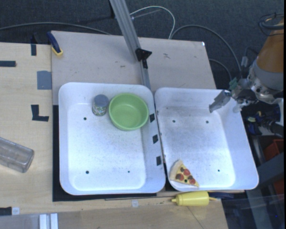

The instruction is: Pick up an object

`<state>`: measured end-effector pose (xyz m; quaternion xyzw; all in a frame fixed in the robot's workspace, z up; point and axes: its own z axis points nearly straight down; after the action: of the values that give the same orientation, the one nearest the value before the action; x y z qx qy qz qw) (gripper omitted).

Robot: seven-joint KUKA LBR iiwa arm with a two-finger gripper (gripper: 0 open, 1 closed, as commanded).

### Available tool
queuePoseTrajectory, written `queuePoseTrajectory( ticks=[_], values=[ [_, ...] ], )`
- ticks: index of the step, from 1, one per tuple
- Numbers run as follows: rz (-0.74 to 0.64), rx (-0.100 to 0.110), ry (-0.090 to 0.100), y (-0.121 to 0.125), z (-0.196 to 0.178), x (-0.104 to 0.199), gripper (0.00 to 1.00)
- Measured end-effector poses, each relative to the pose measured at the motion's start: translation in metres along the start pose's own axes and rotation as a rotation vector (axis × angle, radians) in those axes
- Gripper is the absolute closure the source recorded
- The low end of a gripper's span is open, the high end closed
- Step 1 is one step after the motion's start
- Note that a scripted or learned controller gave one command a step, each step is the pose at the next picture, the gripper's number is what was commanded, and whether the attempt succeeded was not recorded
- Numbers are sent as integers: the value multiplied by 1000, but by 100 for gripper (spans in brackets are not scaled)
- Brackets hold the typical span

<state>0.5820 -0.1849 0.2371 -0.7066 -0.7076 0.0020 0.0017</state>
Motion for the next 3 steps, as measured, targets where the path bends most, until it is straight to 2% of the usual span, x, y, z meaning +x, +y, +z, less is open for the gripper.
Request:
queuePoseTrajectory(
  ticks=[2, 3],
  values=[
    [0, 3, 1, -3, 125, 8, 0],
    [-1, -2, 1, -1, 111, 9, 100]
  ],
)
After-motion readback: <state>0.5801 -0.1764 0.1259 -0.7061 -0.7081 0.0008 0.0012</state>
